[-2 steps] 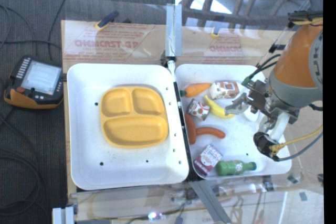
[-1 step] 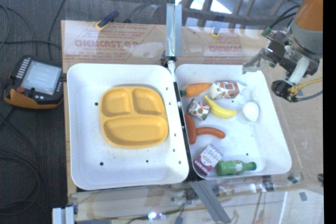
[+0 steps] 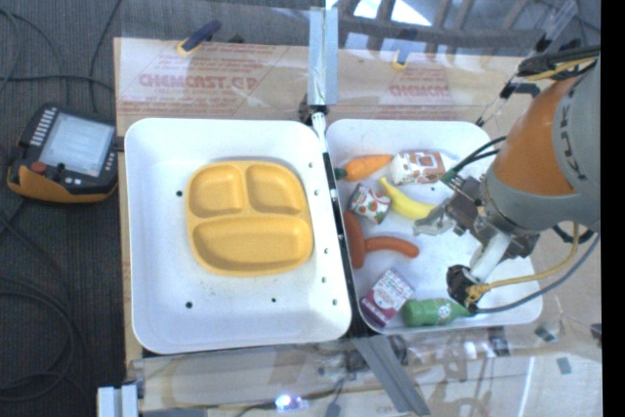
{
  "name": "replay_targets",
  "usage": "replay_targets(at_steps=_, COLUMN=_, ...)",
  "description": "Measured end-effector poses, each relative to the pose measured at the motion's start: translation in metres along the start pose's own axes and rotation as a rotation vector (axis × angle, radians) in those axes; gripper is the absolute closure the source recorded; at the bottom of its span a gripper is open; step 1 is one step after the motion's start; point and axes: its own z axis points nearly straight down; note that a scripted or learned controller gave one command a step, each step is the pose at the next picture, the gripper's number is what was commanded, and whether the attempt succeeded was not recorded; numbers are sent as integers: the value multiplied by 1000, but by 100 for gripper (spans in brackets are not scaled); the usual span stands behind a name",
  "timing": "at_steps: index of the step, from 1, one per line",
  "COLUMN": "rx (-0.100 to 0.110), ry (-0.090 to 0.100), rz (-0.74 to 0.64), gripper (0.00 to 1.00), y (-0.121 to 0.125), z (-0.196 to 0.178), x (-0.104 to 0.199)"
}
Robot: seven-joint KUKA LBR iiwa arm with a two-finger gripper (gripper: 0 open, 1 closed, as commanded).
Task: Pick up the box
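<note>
Box (image 3: 389, 293) lying at near edge of right bin (image 3: 410, 128), touching green bottle (image 3: 432, 312); claw (image 3: 436, 222) further back over bin middle, apart from box.
Claw opening: cannot be told from this angle. Positioned just beside the banana (image 3: 405, 201) and above the sausage (image 3: 393, 247); contact not discernible. Arm (image 3: 543, 161) entering from the right, bent downward over right bin, cables trailing toward green bottle. Between claw and far wall: carrot (image 3: 368, 167) and two small printed packs. Left bin (image 3: 156, 308) on the worktop, containing yellow divided tray (image 3: 249, 215).
</note>
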Motion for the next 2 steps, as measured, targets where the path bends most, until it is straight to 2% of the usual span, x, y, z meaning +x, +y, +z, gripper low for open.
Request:
replay_targets(at_steps=1, rx=-7, ry=-2, rz=-33, gripper=0, y=12, z=-92, x=-7)
replay_targets(at_steps=2, rx=-7, ry=-2, rz=-33, gripper=0, y=12, z=-92, x=-7)
